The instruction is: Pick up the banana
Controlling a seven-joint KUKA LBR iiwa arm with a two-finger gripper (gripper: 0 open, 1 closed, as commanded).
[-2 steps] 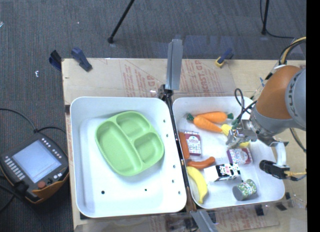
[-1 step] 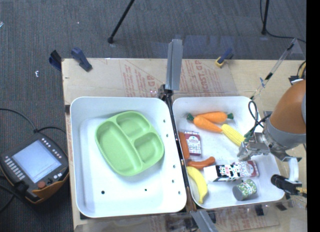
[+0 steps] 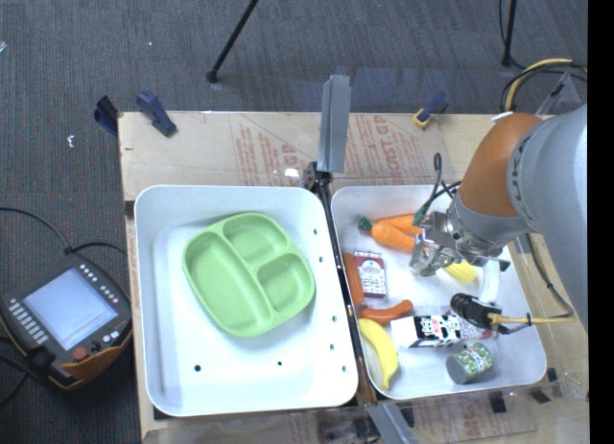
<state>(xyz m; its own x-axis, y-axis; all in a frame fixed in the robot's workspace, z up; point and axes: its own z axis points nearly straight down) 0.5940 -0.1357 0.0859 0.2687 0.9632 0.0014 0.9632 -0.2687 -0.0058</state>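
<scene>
- In the right bin (image 3: 533, 337), nearest edge: banana (image 3: 380, 350) lies lengthwise by the left wall, untouched, well apart from my gripper (image 3: 432, 258).
- Beside it: black-and-white carton (image 3: 439, 328), a small grey-green can (image 3: 469, 362) at the front right.
- Just behind the banana: a red-orange sausage shape (image 3: 386, 313), then a red packet (image 3: 370, 273).
- Mid-bin: my gripper hangs low next to a yellow item (image 3: 462, 272); finger spread cannot be told, nothing seen held.
- Further back: carrot (image 3: 395, 231), touching or just beside my wrist.
- Left bin (image 3: 158, 241): green divided plate (image 3: 249, 272).
</scene>
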